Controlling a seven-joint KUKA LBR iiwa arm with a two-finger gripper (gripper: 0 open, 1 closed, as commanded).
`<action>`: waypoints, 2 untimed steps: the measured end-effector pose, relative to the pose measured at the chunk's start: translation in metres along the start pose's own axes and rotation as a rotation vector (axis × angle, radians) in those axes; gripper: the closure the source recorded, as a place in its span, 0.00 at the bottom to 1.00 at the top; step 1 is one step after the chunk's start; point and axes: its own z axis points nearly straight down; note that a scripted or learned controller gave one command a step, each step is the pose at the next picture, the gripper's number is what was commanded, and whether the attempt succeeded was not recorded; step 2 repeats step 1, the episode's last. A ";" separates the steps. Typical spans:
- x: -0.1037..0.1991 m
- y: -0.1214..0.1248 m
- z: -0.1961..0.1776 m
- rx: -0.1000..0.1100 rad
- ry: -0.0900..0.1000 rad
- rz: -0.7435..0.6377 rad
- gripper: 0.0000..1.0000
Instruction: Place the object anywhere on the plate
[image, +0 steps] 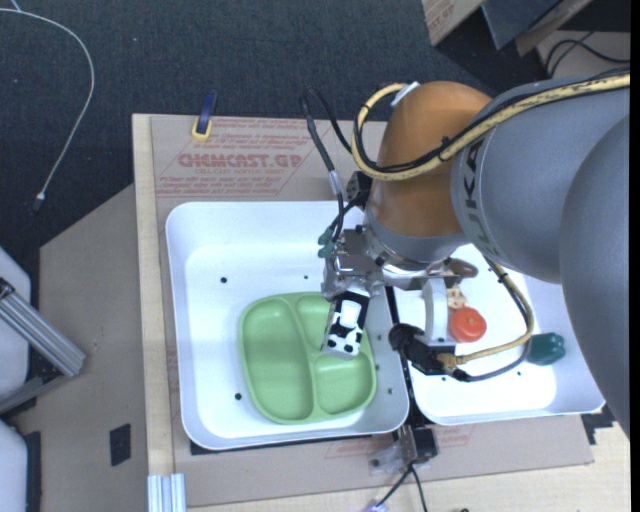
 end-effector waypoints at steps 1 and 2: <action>-0.003 0.001 0.000 -0.001 -0.001 0.004 0.00; -0.003 0.001 0.000 -0.001 -0.001 0.004 0.00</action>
